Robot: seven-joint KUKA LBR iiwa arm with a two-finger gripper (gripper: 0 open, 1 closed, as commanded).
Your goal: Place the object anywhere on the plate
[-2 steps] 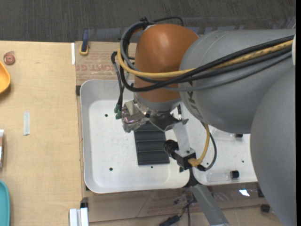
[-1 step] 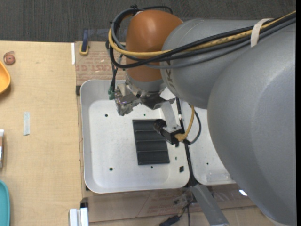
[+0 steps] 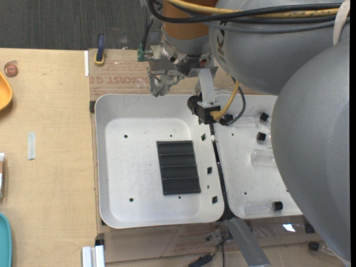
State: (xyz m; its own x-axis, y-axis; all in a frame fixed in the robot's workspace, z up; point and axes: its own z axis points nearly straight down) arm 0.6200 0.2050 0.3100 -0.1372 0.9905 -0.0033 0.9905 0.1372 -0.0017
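pincer [image 3: 159,88] hung over the left bin's [image 3: 111,216] back rim | couldn't tell its opening, looked empty-handed | ribbed black block [image 3: 178,167] sat mid-bin

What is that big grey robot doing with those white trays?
The grey arm reaches in over two white bins. Its end effector hangs above the far edge of the left bin. A dark ribbed block lies flat in the middle of that bin, and the end effector is not touching it. The right bin sits partly under the arm.
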